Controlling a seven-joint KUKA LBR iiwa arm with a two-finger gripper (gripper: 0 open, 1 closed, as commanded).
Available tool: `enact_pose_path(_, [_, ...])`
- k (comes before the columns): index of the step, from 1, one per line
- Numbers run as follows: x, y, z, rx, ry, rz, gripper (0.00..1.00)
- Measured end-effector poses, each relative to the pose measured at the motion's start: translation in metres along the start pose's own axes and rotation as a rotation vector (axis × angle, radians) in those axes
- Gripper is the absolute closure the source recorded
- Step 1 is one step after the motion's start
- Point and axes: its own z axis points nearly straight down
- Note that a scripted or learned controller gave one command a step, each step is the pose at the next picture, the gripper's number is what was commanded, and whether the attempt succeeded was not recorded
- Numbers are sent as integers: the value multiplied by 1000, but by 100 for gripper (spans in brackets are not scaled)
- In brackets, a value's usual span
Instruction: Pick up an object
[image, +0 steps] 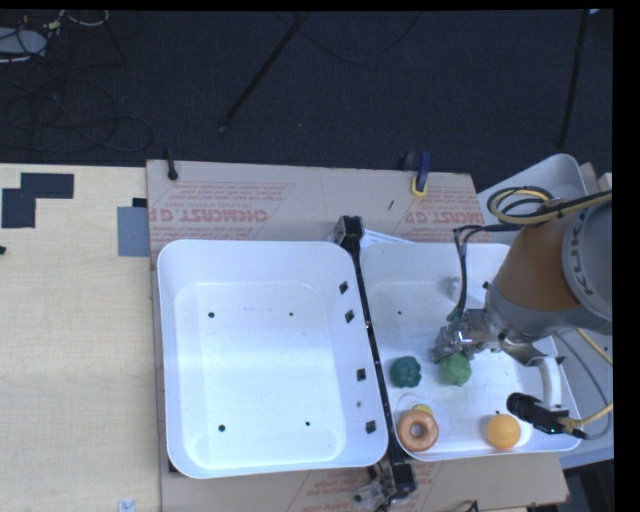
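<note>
The gripper (456, 345) is seen low inside the right-hand shallow white bin (420, 285), reached in from the right beneath the orange-banded wrist. A lumpy light-green soft object (456, 369) lies directly under and just toward the near side of the gripper tip, touching or nearly so; contact cannot be confirmed. Whether the gripper is apart or together cannot be told, the metal tip being blurred against the object. The green object is roundish, with no clear long axis.

A darker green rounded lump (405, 372) is placed just to the left of it, apart. A glazed ring doughnut (417, 431) and an orange ball (503, 431) are set nearer the front wall.

Judgement: the light-green object is the nearest candidate, and a short straight descent is called for.
</note>
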Motion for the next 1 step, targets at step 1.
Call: enact_pose_path(1, [28, -9, -81, -6, -2, -5, 100])
